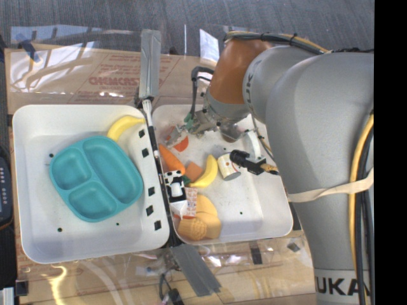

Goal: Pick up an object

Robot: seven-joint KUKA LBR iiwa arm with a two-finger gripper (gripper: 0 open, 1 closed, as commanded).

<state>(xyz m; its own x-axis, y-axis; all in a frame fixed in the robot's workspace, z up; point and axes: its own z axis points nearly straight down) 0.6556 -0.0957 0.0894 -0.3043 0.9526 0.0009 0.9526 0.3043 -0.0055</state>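
My gripper point(186, 128) reaches down into the far left part of the right bin point(267, 199), below the orange-banded wrist. Just under its tip lies a small red-orange piece point(180, 143). An orange carrot point(170, 159) lies close by along the bin's left wall. A yellow banana point(207, 172) rests near the bin's middle, with an orange chunk point(193, 169) against it. The arm hides the bin's far right part.
A tan bread-like lump point(198, 225), a small carton point(191, 202) and a black-and-white item point(174, 184) crowd the right bin's near left corner. A small white cylinder point(227, 168) lies mid-bin. The left bin point(32, 170) holds a teal divided plate point(95, 178) and another banana point(124, 127).
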